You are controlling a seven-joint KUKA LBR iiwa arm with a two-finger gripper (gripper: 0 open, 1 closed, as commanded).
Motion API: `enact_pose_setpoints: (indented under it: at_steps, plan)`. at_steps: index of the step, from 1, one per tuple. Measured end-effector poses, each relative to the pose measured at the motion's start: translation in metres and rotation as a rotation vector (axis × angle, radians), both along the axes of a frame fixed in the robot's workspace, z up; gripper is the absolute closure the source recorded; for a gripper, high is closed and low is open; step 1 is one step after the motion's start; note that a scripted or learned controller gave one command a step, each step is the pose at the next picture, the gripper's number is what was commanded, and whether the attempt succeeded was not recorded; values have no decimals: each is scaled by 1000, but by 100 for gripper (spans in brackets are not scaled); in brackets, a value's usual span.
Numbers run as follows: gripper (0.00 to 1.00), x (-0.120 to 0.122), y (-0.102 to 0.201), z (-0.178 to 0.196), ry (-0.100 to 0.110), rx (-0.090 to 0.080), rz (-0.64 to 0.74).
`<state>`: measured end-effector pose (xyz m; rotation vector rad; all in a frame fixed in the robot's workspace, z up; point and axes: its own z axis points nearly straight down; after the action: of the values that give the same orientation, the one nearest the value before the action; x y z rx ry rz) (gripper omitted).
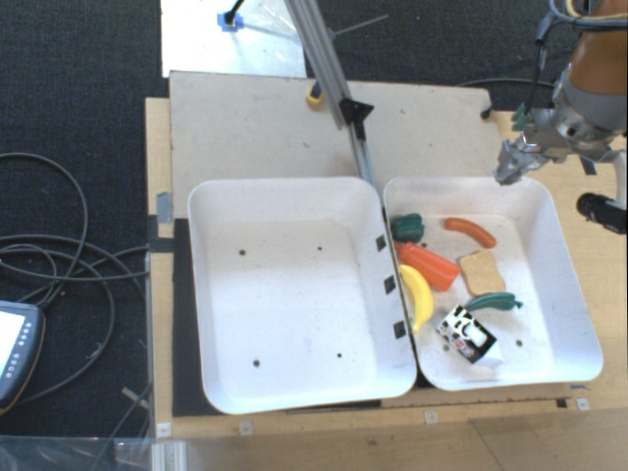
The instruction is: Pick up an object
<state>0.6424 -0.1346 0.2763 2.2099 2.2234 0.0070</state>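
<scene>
The right bin (564,263) holds several toy items: a green pepper (407,228), a red sausage (470,231), an orange carrot (429,264), a yellow banana (418,294), a tan slice of bread (482,273), a dark green bean-like piece (494,302) and a black-and-white patterned block (467,334). My gripper (510,168) hangs above the far rim of the right bin, near its back right corner, up and right of the sausage. Nothing shows between its tips.
The left bin (206,263) stands beside the right one, their rims touching at the middle. A slanted metal pole (329,62) crosses the back of the bench. Cables and a pendant (15,346) lie on the floor at the left.
</scene>
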Motion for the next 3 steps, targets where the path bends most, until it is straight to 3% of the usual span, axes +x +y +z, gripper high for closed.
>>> enact_pose_setpoints:
  at_steps: [2,3]
  plan:
    - [100,-32,105,-30,9,4,3]
    - [100,-55,158,-25,9,4,5]
